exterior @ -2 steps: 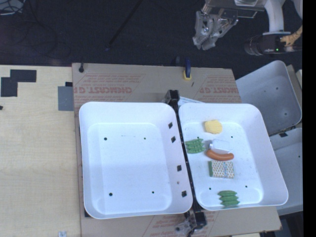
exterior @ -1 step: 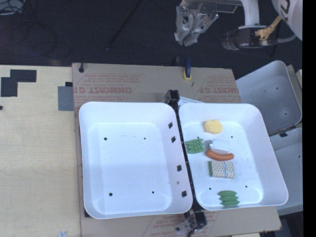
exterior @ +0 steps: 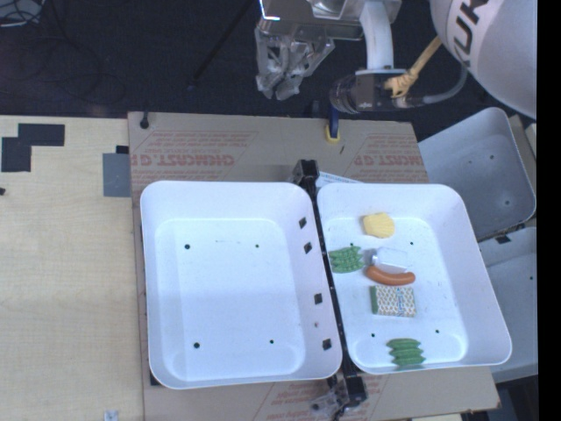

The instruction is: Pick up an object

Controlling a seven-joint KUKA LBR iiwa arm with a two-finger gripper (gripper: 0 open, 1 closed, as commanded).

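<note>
Objects for picking all lie in the right bin (exterior: 456, 235), at the right of centre in the frame. Nearest, at its lower edge, is a green pea pod (exterior: 406, 351); above it a small patterned packet (exterior: 393, 301), then an orange-red sausage (exterior: 390, 276) touching a pale clear item (exterior: 392, 260), a second green pod (exterior: 345, 259) by the bin's left wall, and farthest up a yellow piece (exterior: 379, 225). The left bin (exterior: 166, 235) sits just beside it, the two joined by a black clip strip along the middle. Both rest on a brown cardboard sheet (exterior: 219, 152) over the pale surface (exterior: 61, 305). At the top of the frame, against a dark background with cables, the gripper (exterior: 282, 75) hangs well above and apart from everything, holding nothing; whether it is apart or together I cannot tell. Judging by this, the pick has not begun: the approach is the step in hand. The next move calls for travelling down and right over one chosen item, probably the yellow piece, which lies apart from its neighbours.
</note>
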